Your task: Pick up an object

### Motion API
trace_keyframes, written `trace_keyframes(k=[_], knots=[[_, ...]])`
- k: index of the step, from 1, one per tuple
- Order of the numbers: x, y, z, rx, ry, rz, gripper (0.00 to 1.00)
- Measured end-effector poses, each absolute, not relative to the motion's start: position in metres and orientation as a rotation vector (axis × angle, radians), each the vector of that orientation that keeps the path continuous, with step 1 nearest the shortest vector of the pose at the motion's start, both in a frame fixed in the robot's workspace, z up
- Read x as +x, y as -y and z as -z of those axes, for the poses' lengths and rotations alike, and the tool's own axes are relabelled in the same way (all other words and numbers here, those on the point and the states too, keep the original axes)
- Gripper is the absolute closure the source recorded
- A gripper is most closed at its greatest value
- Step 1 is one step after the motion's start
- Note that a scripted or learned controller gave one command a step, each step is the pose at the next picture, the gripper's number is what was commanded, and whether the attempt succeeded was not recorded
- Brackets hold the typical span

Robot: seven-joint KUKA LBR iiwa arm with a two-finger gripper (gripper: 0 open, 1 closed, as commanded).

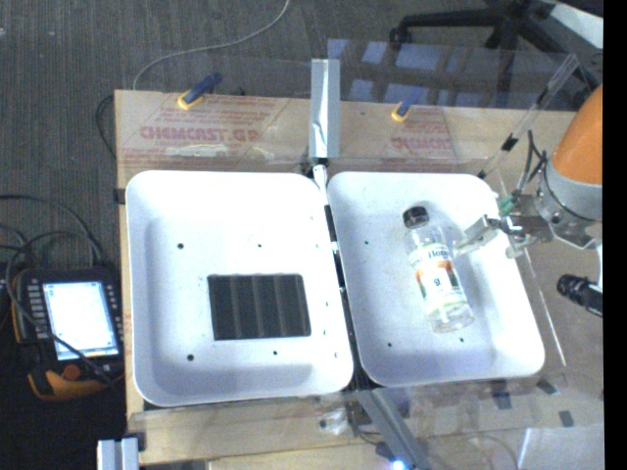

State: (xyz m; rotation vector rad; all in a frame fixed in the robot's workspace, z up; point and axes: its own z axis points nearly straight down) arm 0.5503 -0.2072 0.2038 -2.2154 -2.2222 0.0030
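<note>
A clear plastic bottle (436, 270) with a black cap and an orange-and-white label lies on its side in the right shallow white bin (392, 360). The grey two-finger gripper (487, 229) hovers just beside the bottle's upper right, gripping nothing; whether its jaws are spread cannot be told. A dark ribbed rectangular pad (259, 305) lies in the left white bin (157, 262).

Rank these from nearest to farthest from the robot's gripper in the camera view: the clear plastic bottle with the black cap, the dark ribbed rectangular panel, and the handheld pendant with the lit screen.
Measured from the gripper at the right bin's right side:
1. Clear plastic bottle with the black cap, lying in the right bin, just left of the gripper.
2. Dark ribbed rectangular panel, flat in the left bin.
3. Handheld pendant with the lit screen, on the floor at far left.
</note>
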Motion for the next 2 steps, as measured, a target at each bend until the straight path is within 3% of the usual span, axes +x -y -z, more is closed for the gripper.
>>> trace_keyframes(k=[1, 2], knots=[[0.5772, 0.2096, -0.147, -2.187, 2.308, 0.031, 0.0], [0.5746, 0.2026, -0.1411, -2.114, 2.383, 0.037, 0.0]])
